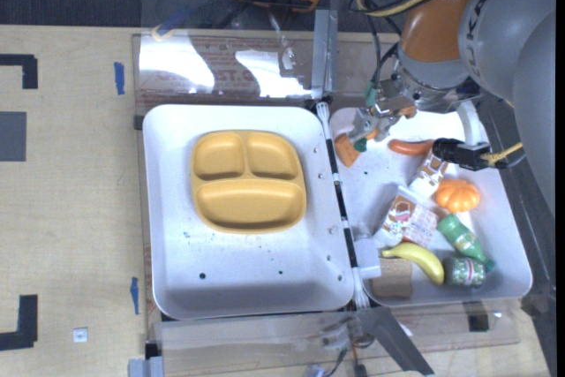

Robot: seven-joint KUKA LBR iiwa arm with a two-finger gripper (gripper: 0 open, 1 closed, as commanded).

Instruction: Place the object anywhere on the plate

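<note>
We saw the gripper (pixel 369 126) low in the right bin's (pixel 516 269) upper left corner, beside a carrot-like orange piece (pixel 349 152); whether it pinched that, we could not tell. To do this well, we judged, confirm a firm hold before crossing to the yellow plate (pixel 249 179) in the left bin (pixel 168 269).

Yellow plate (pixel 249 179), white bins (pixel 168 216), yellow banana (pixel 415 260)

Glossy yellow plastic plate (pixel 250 179), smooth white plastic bins (pixel 168 216), matt pale wood bench (pixel 66 216).
</note>
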